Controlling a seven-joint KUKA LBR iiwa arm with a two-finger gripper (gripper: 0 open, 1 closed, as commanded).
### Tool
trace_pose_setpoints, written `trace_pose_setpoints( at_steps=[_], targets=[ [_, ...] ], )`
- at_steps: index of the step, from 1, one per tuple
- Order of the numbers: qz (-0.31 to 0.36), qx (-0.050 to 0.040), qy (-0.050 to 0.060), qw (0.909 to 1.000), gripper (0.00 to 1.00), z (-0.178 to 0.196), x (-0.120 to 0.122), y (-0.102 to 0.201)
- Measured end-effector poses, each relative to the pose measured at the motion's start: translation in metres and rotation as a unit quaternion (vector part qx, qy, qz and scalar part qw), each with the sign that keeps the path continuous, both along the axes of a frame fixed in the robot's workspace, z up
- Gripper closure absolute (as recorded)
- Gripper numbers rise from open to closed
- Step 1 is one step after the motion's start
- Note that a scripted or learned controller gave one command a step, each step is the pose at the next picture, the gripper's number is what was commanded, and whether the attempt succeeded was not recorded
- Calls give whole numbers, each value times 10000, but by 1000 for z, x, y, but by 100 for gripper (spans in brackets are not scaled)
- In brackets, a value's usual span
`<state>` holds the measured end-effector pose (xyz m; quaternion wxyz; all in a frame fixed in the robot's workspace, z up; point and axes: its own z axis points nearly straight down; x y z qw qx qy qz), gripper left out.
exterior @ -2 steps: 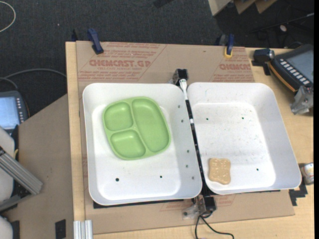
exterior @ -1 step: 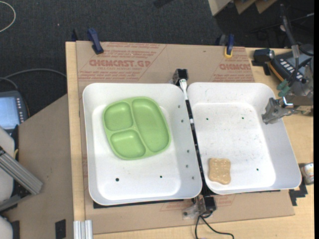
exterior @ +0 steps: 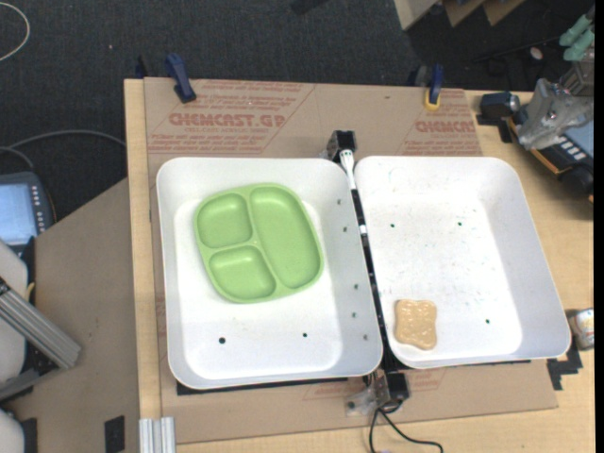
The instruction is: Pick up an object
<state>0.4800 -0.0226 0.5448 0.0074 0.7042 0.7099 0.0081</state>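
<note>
A tan, roughly square sponge-like piece (exterior: 415,324) lies flat in the near left corner of the right bin (exterior: 472,196), close to the front rim, with no clear long axis. A green divided plate (exterior: 259,243) sits tilted in the left bin (exterior: 189,328) on the worktop (exterior: 226,111).

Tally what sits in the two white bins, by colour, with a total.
Green: 1, the divided plate in the left bin.
Tan: 1, the flat piece in the right bin.
Total: 2
</note>
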Motion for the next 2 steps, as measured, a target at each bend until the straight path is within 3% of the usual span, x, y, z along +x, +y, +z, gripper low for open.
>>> trace_pose_setpoints(
  at_steps=[1,2],
  targets=[
    [-23,-4,166,9999,100,-114,-1,32],
    [-5,0,127,9999,100,-115,-1,92]
  ],
)
